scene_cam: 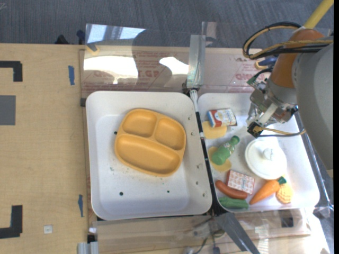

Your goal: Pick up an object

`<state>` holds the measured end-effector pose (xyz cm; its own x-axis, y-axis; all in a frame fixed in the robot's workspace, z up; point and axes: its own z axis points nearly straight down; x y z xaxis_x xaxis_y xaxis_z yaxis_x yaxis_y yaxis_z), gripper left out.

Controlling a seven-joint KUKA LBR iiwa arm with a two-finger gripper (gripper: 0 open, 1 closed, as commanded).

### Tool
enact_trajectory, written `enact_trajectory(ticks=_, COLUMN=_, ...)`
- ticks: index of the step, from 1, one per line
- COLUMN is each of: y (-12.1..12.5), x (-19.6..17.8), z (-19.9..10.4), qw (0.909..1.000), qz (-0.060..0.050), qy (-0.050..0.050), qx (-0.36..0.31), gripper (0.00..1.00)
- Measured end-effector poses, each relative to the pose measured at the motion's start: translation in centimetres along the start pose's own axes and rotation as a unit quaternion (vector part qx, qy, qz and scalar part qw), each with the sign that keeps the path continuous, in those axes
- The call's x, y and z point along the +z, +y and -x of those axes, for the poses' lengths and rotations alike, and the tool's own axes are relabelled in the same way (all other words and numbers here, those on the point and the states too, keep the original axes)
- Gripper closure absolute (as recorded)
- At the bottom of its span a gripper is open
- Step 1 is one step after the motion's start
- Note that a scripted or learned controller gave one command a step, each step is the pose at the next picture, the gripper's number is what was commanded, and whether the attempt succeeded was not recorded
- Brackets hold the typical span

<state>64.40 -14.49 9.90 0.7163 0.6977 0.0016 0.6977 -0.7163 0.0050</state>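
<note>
Nearest the lens, against the right bin's [303, 165] front wall, found a green toy vegetable [233, 203] lying flat, touching a red sausage [231, 190] just behind it. Beside these noted a carrot [264, 191] pointing away from a small yellow-orange piece [284, 195], and a flat printed packet [241, 181] touching the sausage. Farther back saw a white round lid [266, 157], a green bottle [224, 150] on its side, a yellow piece [214, 132] and a small carton [221, 117] near the dividing wall. Judged the clutter as loosely strewn, crowded toward that bin's left and front and kept in by its walls. Found the left bin [106, 189] bearing one orange divided plate [151, 142], flat with compartments up, both bins on the table [37, 157].

Spotted the end effector [263, 118] hanging over the right bin's rear, between the carton and the lid, apart from both. Could not tell whether spread or pressed together; saw nothing pinched in it. Judged every candidate for the pick as lying in the bins, none lifted. Reckoned the carton and lid the closest targets, and the hover over a barer patch a likely start for a straight descent.
</note>
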Motion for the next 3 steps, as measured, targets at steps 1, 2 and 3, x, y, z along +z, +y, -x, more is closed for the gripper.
enact_trajectory(ticks=1, y=-3.6, x=-8.1, z=1.9, qw=0.9922, qz=-0.002, qy=0.0, qx=0.125, gripper=1.0)
enact_trajectory(ticks=2, y=-1.3, x=-3.5, z=7.2, qw=0.9603, qz=-0.005, qy=-0.004, qx=0.279, gripper=1.0)
enact_trajectory(ticks=3, y=0.8, x=-6.8, z=6.9, qw=0.9994, qz=-0.002, qy=-0.001, qx=0.035, gripper=1.0)
